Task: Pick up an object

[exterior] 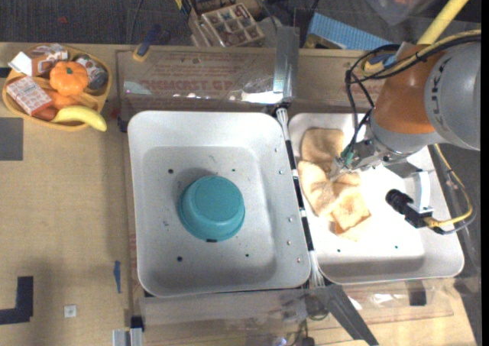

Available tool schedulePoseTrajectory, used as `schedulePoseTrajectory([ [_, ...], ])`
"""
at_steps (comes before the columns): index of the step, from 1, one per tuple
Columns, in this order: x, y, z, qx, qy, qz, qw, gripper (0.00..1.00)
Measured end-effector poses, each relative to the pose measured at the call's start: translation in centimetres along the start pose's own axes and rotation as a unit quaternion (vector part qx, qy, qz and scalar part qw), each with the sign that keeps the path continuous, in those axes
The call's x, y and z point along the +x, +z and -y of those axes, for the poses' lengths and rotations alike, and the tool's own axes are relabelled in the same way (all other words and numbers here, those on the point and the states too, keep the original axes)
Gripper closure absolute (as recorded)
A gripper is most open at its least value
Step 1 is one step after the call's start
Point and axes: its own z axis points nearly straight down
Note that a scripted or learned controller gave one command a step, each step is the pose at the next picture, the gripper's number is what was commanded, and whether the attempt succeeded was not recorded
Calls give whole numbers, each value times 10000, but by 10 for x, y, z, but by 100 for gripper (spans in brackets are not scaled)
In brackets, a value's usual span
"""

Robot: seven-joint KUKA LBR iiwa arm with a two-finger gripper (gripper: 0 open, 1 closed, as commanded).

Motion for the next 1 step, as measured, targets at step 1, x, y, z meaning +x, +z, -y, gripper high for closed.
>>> schedulePoseTrajectory([
  [1, -1, 0, 0, 0, 3, 6, 10000, 0],
])
